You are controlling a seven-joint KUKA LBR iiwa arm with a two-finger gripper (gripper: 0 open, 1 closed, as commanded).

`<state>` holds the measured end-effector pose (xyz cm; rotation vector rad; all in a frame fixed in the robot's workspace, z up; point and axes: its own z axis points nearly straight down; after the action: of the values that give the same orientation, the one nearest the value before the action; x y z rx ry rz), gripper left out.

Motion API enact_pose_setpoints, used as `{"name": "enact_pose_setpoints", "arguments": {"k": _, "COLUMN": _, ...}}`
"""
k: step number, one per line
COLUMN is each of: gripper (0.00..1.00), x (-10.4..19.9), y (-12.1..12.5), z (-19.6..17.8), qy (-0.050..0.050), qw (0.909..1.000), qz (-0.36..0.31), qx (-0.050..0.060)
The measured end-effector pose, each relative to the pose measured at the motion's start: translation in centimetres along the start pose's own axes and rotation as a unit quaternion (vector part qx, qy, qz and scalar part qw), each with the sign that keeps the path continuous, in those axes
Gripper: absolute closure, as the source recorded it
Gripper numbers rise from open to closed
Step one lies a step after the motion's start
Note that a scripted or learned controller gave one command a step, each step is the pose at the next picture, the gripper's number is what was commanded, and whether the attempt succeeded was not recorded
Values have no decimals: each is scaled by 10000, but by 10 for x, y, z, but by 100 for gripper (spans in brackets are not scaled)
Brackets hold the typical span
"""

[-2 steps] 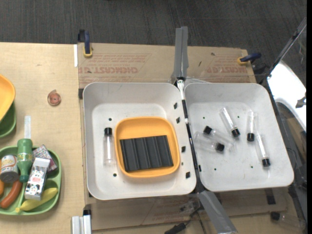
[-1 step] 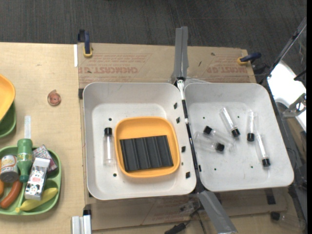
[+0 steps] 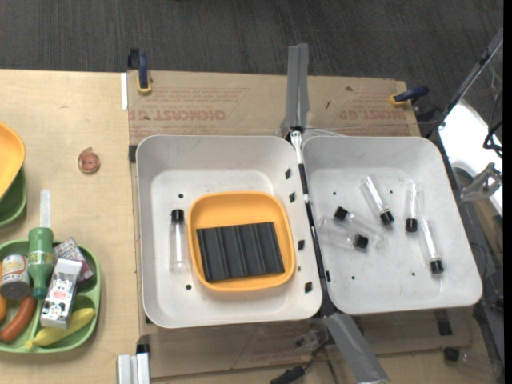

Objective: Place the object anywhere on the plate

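- Lying beside the bins on the wooden bench to the left are a green tray (image 3: 80, 314) of toy food, a yellow bowl (image 3: 8, 166) and a small pink disc (image 3: 89, 161).
- Two clamps (image 3: 141, 72) pin the cardboard sheet (image 3: 208, 106) under the bins at its far corners.
- A yellow plate (image 3: 240, 202) with a black ridged insert (image 3: 240, 250) sits in the left bin (image 3: 152, 174).
- One clear vial (image 3: 178, 242) with a black cap lies in the left bin, just left of the plate, apart from its rim.
- Several more capped vials (image 3: 376, 198) lie scattered in the right bin (image 3: 448, 290), well apart from the plate.
- Whether the gripper is released or clenched cannot be told, nor how the vials lie relative to it.
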<state>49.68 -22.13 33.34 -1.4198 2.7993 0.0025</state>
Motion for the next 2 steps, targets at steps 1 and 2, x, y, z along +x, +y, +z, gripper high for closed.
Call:
{"name": "enact_pose_setpoints", "arguments": {"k": 1, "gripper": 0, "x": 8, "y": 16, "z": -38, "qy": -5, "qw": 9887, "qz": -1498, "qx": 13}}
{"name": "enact_pose_setpoints", "arguments": {"k": 2, "gripper": 0, "x": 11, "y": 14, "z": -64, "qy": -13, "qw": 8687, "qz": -4954, "qx": -7}}
